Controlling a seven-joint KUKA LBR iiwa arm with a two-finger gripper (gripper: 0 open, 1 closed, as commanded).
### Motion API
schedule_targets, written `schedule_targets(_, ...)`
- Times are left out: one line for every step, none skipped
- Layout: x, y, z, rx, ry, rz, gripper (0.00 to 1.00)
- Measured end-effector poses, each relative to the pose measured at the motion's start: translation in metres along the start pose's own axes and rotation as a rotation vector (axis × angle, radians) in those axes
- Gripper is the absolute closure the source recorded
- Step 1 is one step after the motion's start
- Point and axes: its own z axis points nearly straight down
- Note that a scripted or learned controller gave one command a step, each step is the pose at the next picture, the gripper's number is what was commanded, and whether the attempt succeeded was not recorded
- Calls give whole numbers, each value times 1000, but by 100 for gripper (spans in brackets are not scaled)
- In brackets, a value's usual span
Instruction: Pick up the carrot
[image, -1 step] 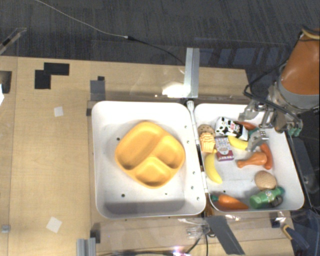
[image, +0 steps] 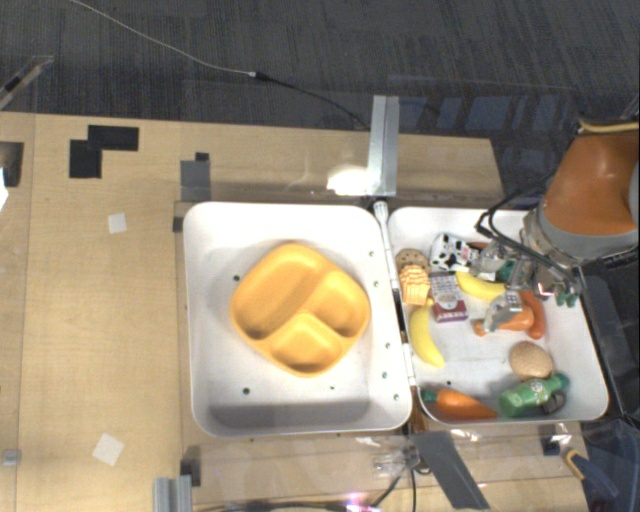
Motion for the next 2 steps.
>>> schedule_targets(3, -16, 23, 3, -16, -14, 0)
schedule_targets(27, -14, 45, 2, -18, 39, 0)
